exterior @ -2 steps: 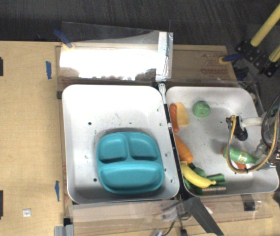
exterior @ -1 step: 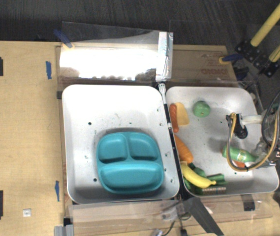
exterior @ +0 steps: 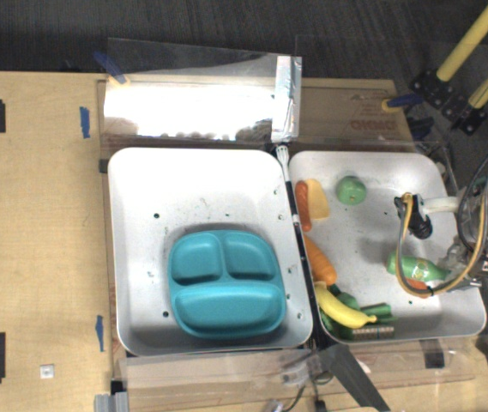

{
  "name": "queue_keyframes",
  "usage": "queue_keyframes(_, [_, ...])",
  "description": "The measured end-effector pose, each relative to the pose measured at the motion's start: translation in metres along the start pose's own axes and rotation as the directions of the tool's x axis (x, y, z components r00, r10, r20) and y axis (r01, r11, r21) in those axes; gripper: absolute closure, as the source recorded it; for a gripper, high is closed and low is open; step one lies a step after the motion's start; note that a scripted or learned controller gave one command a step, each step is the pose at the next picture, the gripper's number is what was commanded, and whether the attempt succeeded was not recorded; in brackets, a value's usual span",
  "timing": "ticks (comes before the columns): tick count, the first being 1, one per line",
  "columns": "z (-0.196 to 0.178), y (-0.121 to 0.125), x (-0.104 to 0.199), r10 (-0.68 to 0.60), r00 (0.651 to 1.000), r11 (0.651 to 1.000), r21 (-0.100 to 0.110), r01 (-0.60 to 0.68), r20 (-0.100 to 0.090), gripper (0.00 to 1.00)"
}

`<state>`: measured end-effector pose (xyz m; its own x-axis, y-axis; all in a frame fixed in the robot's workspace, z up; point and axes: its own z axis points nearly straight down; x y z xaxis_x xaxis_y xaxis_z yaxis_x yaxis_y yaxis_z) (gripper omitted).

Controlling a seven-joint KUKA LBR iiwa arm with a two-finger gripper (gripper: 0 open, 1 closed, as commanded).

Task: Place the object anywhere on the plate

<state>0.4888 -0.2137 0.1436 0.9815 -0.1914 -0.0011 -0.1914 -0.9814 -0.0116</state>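
green object [exterior: 415, 270] sits just left of the claw [exterior: 456, 263], maybe touching; claw state can't tell. plate [exterior: 226, 312] well left, in the other bin [exterior: 136, 230].

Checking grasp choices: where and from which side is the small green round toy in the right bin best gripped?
Grip the small green round toy across its middle, coming straight down from above. It looks round, so no side seems better, and it sits apart from the orange-and-yellow toy and the white bin wall.
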Motion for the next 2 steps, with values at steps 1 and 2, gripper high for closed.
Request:
queue_keyframes(1, [0.021,0.009,-0.002,0.008,1.000,1.000,-0.008,-0.008,0.004,1.00])
queue_keyframes(2, [0.011,0.005,-0.001,0.006,1.000,1.000,-0.004,-0.006,0.004,1.00])
